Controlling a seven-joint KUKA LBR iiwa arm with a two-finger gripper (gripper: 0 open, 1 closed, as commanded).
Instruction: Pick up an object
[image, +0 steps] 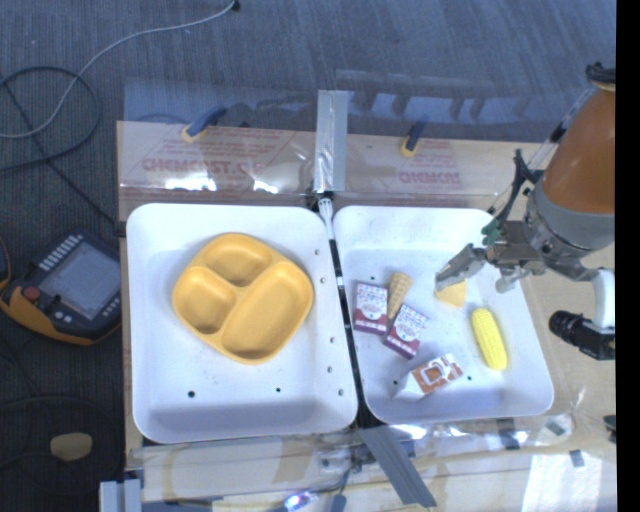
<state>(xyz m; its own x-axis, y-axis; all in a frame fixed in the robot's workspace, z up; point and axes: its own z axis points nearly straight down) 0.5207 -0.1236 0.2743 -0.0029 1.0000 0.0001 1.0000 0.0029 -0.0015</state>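
1. Gripper (480, 268) hangs over the right bin (520, 400), fingers spread, nothing between them.
2. Nearest target: the yellow wedge (453, 293), just below the left finger; whether they touch is hard to tell.
3. Best play: centre over the wedge, drop straight, close squarely.
4. Mind the corn cob (488, 338) lying close by.

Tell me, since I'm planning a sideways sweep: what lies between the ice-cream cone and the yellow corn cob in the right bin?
A pale yellow cheese wedge lies between the cone and corn cob, seen in the camera view.
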